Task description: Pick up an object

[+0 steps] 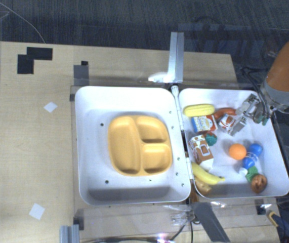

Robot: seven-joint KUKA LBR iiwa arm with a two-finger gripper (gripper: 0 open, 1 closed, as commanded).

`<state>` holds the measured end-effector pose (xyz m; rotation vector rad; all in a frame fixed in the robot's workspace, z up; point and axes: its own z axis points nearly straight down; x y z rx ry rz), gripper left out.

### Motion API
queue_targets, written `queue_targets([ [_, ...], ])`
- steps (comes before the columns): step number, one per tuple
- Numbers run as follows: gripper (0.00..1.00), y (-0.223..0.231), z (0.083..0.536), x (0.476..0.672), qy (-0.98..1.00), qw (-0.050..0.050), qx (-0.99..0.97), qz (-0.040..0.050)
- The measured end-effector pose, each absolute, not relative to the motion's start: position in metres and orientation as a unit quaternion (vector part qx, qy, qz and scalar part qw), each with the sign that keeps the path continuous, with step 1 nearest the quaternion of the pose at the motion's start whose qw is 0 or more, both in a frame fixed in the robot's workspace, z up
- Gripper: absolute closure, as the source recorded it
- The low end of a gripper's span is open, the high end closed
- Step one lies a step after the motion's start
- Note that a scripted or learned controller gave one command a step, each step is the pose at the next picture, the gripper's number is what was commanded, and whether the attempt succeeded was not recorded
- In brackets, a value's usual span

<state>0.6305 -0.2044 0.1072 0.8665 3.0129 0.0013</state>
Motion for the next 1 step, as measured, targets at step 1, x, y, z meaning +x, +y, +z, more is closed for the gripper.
queue_targets([
  [1,0.0,-0.2048,0.113,0.6347,0.873,0.005,0.488,0.0014],
])
